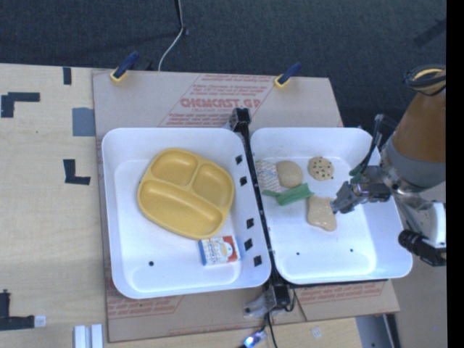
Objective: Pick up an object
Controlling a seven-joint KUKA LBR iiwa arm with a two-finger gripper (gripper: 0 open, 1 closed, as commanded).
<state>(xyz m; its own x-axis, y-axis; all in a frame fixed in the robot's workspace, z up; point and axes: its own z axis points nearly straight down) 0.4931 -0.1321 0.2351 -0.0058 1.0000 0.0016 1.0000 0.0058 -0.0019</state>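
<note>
I see the small carton (218, 251) lying flat near the left bin's (116, 216) front wall, its long axis along that wall, with the yellow tray (186, 192) just behind it. In the right bin (384, 263) the front half is bare; the gripper (344, 202) sits low beside the tan piece (321, 214), which runs front to back, but I cannot tell its grip. Behind lie the green piece (290, 194), angled across, then bun (288, 173) and cookie (320, 168).
</note>
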